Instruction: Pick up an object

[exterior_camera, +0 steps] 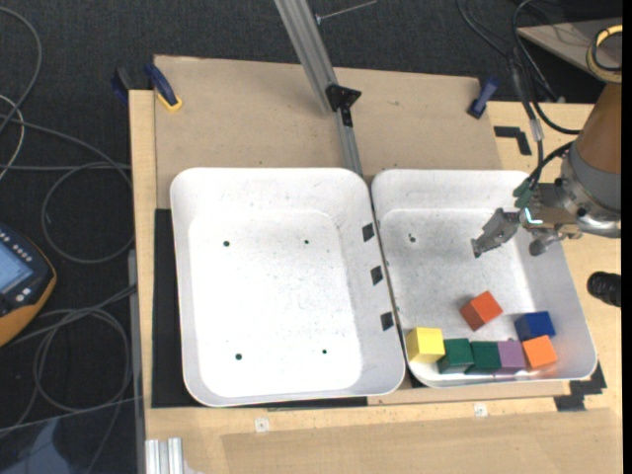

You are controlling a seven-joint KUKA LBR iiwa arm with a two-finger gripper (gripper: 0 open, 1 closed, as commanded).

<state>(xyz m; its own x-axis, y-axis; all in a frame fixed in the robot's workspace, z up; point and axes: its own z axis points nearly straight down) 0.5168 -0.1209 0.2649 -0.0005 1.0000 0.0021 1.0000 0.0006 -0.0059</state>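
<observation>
Several small blocks lie in the right bin (434, 215). A red-orange block (482, 310) sits alone near the middle front. Along the front wall runs a row: yellow block (427, 344), two green blocks (456, 354) (485, 355), a purple block (512, 355) and an orange block (539, 352). A blue block (534, 326) rests just behind the orange one. My gripper (509, 247) hangs over the right bin's back right part, above and behind the red-orange block. Its fingers (489, 236) are spread open with nothing between them.
The left bin (197, 205) stands beside the right one, with small black clips (376, 275) along the shared wall. A metal pole (316, 57) slants over the bench's back. Cables lie on the floor to the left.
</observation>
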